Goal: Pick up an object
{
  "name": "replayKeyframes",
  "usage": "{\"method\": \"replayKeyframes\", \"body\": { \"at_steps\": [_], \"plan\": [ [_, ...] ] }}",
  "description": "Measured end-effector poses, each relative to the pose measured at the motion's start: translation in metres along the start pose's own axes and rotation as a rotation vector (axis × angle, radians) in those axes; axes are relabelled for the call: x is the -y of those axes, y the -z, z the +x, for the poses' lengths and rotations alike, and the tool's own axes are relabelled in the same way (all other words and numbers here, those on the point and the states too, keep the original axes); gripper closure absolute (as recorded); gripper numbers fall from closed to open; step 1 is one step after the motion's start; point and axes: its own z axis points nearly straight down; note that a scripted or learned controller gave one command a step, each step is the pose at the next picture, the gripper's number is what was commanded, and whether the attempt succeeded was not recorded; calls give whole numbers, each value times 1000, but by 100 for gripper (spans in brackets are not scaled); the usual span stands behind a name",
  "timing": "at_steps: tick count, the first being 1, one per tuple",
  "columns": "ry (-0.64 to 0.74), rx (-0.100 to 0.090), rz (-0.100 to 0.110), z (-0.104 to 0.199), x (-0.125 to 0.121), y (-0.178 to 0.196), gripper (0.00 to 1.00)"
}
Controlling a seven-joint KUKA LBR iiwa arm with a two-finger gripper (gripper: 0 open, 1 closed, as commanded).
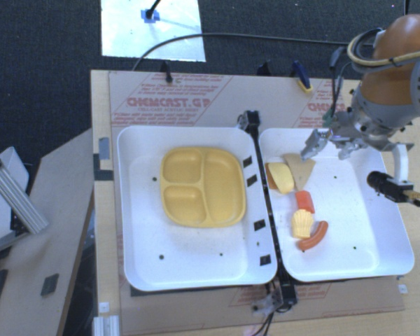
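Camera view, slanted down over bench. Gripper point(330, 145) hung above far part of right bin point(378, 254), fingers spread, nothing between them. Judged as approach step: no pick begun, task at its start.

Landmark taken: divider clips point(259, 194) along seam between bins.

Just right of divider clips, far end: pale yellow wedge point(281, 177), smooth, rounded, overlapped by tan triangular slice point(299, 168), flat and matte. Nearer along same side: small orange-red chunk point(305, 201), then ridged yellow piece point(302, 223) like corn, touching curved reddish sausage point(313, 236), glossy. All looked like moulded plastic play food, light and rigid.

Left of divider clips: yellow compartment plate point(199, 186), three wells, smooth plastic, lying flat in left bin point(143, 257).

Nearest candidate to gripper: tan triangular slice, just below and left of fingertips. Next move judged to call for short shift toward divider clips, then descent with fingers straddling one piece only. Thin flat slice likely hard to pinch off bin floor; overlapped pieces could slide together; sausage or corn probably a surer hold.
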Motion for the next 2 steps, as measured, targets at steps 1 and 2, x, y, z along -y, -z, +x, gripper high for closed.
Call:
{"method": "replayKeyframes", "body": {
  "at_steps": [1,2],
  "plan": [
    [2,1,-13,0,-2,8,0],
    [0,0,-10,8,3,-42,0]
  ]
}}
